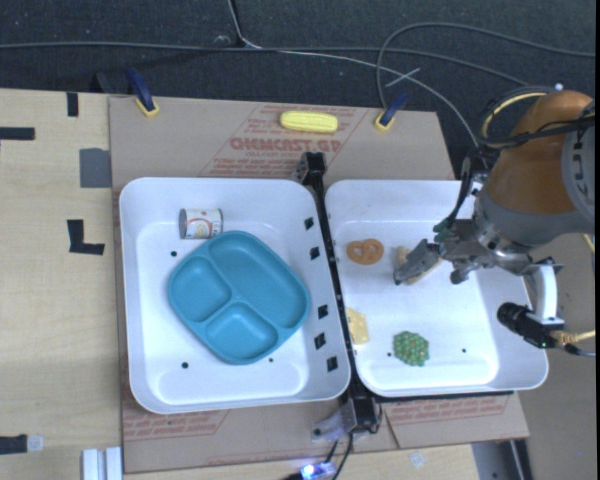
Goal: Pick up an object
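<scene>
My gripper [438, 271] hangs over the middle of the right bin [480, 203], open, with bare bin floor showing between its fingers. A brown pretzel-like ring [364, 252] lies just to its left. A small tan piece [402, 255] sits right against the left finger [414, 268]; I cannot tell if they touch. A green bumpy cluster [411, 348] lies nearer the front of this bin. A pale yellow piece [357, 324] rests by the bin's left wall.
The left bin [140, 268] holds a blue compartment tray [238, 295] and a small can [200, 224] on its side. A yellow corn cob [308, 121] lies on the cardboard behind the bins. A black divider [325, 268] separates the bins.
</scene>
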Available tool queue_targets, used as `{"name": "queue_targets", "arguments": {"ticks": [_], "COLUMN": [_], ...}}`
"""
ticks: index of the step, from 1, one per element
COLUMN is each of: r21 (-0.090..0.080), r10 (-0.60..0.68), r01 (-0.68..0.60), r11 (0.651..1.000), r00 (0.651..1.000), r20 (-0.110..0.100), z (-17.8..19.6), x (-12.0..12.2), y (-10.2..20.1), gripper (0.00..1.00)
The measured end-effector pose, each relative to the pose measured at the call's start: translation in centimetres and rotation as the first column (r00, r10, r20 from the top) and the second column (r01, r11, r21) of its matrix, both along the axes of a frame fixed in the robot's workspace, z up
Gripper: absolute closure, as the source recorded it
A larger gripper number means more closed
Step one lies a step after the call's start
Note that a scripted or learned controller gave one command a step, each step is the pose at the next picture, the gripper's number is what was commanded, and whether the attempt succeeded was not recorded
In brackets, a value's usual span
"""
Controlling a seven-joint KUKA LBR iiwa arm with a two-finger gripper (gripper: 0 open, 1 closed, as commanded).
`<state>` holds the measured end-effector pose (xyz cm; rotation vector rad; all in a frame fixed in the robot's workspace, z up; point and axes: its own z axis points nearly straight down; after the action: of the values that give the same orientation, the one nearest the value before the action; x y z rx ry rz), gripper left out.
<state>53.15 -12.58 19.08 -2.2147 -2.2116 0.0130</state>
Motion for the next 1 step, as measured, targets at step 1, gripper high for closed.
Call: {"name": "queue_targets", "arguments": {"ticks": [1], "r21": [-0.002], "r10": [0.003], "r01": [-0.003], "r11": [1.000], "r00": [1.000], "r20": [0.012], "z": [0.57], "x": [0.29], "y": [0.01], "gripper": [0.00]}}
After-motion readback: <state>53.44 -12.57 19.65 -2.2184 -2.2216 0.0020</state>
